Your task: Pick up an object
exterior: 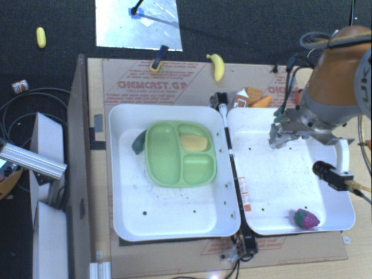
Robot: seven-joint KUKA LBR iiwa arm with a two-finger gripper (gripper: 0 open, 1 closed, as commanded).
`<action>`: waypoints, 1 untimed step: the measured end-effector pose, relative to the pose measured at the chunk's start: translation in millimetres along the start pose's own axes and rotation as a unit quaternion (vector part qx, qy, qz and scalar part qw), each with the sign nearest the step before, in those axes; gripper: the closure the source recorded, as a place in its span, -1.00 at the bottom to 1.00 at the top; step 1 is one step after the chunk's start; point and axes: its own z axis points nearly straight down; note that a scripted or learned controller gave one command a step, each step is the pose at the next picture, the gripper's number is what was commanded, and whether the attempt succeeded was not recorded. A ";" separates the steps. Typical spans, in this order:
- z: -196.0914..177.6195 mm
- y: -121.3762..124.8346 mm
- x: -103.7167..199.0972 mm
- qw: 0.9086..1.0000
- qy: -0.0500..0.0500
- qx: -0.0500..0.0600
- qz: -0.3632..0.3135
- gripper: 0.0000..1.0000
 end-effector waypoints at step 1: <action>61.7 36.4 65.0 1.000 0.000 0.001 0.000 1.00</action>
